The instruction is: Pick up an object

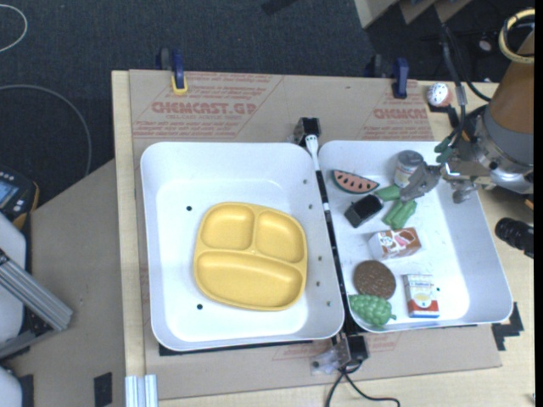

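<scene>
Left bin (161, 227): one yellow divided plate (251, 255), lying flat at centre. Right bin (484, 253): watermelon slice (355, 180) at the upper left; black block (365, 209) just below it; green pieces (397, 209) beside the block; small red-and-white carton (395, 242) mid-bin; brown round cookie (374, 278); green bumpy item (372, 309) at the near rim; red-and-white box (422, 296) to its right. Gripper (417, 181): low over the green pieces at the bin's upper middle; finger spacing cannot be told, and no contact is discernible.
</scene>
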Available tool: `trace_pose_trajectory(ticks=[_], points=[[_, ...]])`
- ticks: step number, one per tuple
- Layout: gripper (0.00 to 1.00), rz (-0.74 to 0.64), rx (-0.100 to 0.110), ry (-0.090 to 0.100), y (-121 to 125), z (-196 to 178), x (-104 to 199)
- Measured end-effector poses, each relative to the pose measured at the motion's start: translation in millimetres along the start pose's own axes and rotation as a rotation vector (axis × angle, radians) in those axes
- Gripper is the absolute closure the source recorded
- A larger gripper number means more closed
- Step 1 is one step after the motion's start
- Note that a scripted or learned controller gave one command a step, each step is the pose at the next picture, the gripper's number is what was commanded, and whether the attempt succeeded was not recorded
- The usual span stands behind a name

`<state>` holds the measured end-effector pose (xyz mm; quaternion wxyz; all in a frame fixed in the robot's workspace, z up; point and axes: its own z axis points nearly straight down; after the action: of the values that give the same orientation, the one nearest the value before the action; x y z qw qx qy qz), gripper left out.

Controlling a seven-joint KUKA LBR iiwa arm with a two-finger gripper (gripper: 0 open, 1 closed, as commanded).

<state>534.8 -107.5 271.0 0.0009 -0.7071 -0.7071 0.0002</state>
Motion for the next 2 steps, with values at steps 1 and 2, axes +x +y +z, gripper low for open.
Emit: trace_pose_trajectory(ticks=[1, 2], points=[[0.00, 0.005, 0.011, 0.003, -54, 182, -18], [1.00, 0.003, -0.005, -0.002, -49, 164, -18]])
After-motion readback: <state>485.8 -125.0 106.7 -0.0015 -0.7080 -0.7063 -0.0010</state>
